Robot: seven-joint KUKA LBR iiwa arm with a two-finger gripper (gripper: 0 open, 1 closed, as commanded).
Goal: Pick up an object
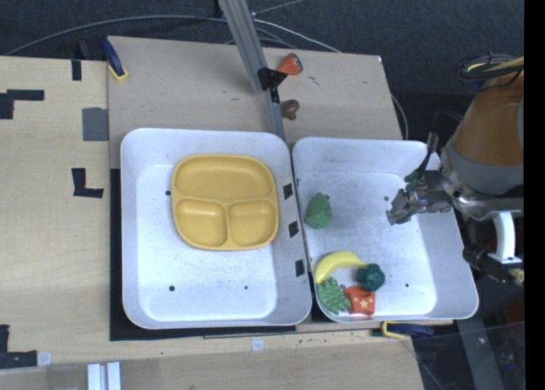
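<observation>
- From the camera view, I see my gripper low inside the right bin, near that bin's 3 o'clock wall, with my arm coming in from 3 o'clock.
- I cannot tell how my jaws stand: they are a small dark cluster at this slant, and no gap or pinch reads clearly.
- Nothing shows between them, so I judge the pick not yet made; the whole task, closing on something and lifting it, is left to do.
- The nearest candidate is a green piece lying alone on the bin floor at about 9 o'clock from my gripper, well apart from it, close to the divider between the bins.
- A cluster sits in the bin's corner at about 7 o'clock from me: a banana, with a dark green lump just beside it, a leafy green piece under the banana's lower end, and a red piece touching those neighbours.
- The cluster looks crowded, so I judge the lone green piece the easier target; bare white floor lies between it and me.
- The left bin holds a yellow tray with three compartments, lying flat toward that bin's 12 o'clock side, far off at my 9 o'clock.
- I judge that tray too broad for my jaws, so the small things in my own bin are the ones to go for.
</observation>
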